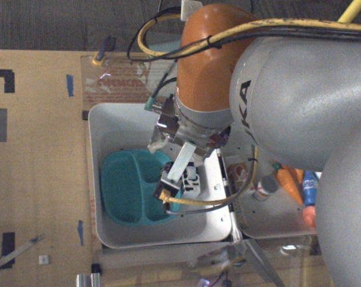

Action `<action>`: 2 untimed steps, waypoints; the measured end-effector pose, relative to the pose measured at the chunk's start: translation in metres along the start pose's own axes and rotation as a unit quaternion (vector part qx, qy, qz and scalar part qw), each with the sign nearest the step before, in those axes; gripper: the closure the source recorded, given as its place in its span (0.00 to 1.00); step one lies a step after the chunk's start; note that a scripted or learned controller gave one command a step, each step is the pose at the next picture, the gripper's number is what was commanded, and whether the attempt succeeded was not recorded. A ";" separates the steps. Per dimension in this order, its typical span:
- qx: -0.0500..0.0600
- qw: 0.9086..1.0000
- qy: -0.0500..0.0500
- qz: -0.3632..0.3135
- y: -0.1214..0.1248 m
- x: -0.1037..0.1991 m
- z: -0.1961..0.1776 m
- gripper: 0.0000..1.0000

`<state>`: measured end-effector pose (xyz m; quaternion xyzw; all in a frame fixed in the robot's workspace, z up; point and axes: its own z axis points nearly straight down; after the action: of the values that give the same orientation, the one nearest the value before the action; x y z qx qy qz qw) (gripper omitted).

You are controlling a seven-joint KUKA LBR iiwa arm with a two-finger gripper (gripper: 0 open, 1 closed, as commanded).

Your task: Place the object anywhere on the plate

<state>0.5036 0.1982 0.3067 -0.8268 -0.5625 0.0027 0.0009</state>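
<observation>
My gripper (pixel 185 183) hangs over the right edge of the teal plate (pixel 125 190), which spreads left of it. I cannot tell how open it is or what it holds. 2 things, a carrot (pixel 288 184) and a blue bottle (pixel 310 190), lie well right of it.

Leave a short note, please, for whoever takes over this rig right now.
The gripper is over the right edge of the plate; I cannot tell whether it holds anything.
The plate lies in the left bin.
A carrot and a blue bottle lie in the right bin.
Done: no placement seen on the plate yet.
Left: put the object on the plate, then check.
</observation>
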 end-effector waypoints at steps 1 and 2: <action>-0.002 0.991 0.001 0.137 0.014 -0.032 -0.039 0.00; 0.000 1.000 0.000 0.006 -0.032 0.014 0.044 0.00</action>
<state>0.4783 0.2229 0.2624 -0.8299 -0.5579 0.0028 0.0011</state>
